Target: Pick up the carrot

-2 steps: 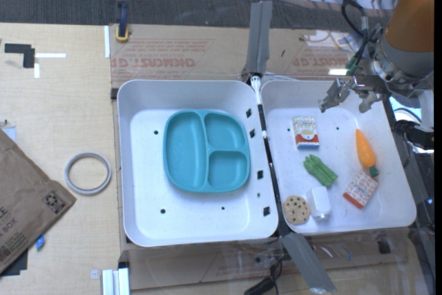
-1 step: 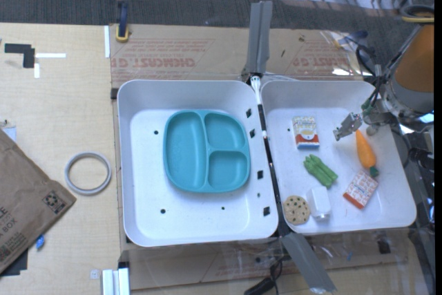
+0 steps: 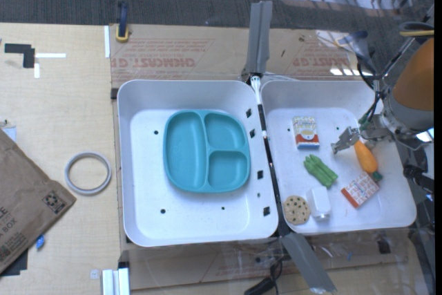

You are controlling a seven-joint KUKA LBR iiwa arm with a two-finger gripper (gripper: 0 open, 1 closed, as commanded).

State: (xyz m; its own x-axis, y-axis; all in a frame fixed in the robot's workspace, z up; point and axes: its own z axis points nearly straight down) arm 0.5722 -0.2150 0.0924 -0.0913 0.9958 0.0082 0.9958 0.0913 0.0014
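The carrot [image 3: 366,157] is orange with a green stub at its lower end. It lies at a slant near the right side of the right bin [image 3: 394,221]. My gripper [image 3: 347,139] hangs from the arm at the right, just over the carrot's upper left tip. Gripper and carrot look very close or touching. The view is too small to show whether the carrot sits in the grip.
The right bin also holds a small orange-and-white box [image 3: 305,132], a green pea pod [image 3: 320,170], a cookie [image 3: 296,209], a white block [image 3: 319,202] and a red-and-white packet [image 3: 360,190]. A teal divided plate [image 3: 207,150] lies in the left bin [image 3: 138,217].
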